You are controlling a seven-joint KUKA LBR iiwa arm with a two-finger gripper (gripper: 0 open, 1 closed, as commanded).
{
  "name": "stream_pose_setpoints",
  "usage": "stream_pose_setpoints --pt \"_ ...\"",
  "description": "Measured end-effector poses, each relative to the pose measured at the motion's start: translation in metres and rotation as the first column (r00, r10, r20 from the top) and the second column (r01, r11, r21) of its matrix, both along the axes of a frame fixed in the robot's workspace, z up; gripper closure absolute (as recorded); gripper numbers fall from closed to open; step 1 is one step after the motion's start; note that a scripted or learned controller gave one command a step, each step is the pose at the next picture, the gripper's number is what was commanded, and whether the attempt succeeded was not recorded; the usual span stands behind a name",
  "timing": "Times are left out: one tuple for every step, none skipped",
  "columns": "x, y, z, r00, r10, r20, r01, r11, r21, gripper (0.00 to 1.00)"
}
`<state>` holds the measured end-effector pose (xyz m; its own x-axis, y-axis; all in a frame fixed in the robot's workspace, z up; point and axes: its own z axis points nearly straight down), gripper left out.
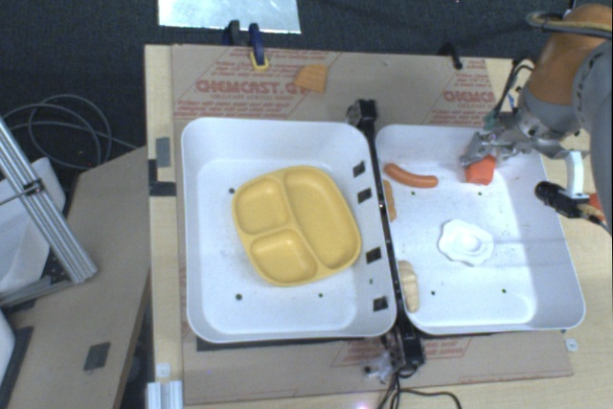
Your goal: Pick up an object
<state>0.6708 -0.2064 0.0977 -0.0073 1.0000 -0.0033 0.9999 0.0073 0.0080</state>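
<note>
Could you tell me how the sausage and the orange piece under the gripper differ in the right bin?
The sausage is long and thin, lying flat on the bin floor; the orange piece is short and chunky. The sausage lies apart from the gripper; the orange piece sits right at its fingertips. Both are orange-toned and rest in the right bin.

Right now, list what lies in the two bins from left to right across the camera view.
Yellow divided plate → sausage → white fried egg toy → orange piece beside the gripper.
</note>
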Motion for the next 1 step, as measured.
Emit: stream_pose_setpoints --pt "0.0013 0.0622 0.0891 1.000 0.004 0.005 -0.004 1.000 0.003 1.00"
